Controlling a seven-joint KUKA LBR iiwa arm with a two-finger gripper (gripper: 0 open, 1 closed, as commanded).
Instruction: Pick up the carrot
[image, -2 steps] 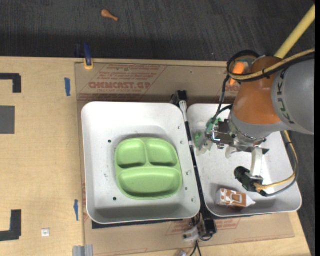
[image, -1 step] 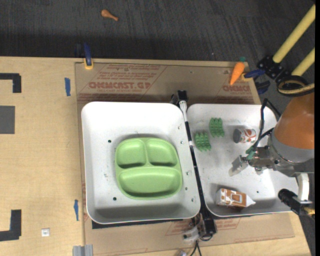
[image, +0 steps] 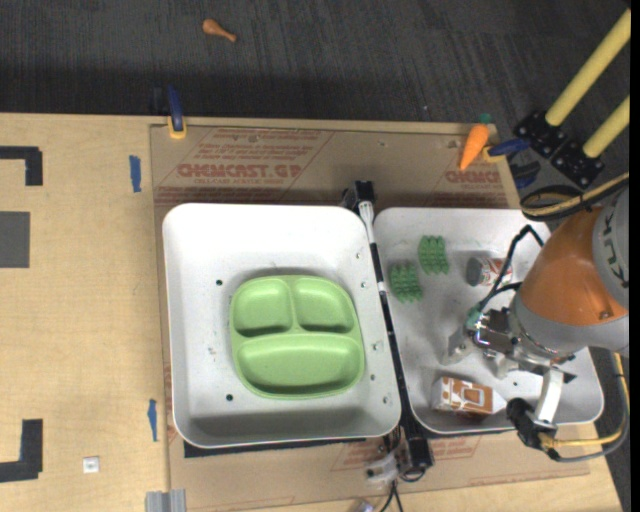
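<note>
I see the small orange carrot with green top (image: 474, 146) lying on the bench behind the right white bin (image: 440, 225), ungrasped. Gripper (image: 487, 338) hovers inside that bin, well apart; grip state unreadable. Pick not started.

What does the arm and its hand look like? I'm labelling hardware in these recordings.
The arm is grey with a broad orange band above the wrist. Below it sits a compact metallic hand with silvery parts, and a black cable loops alongside the wrist.
</note>
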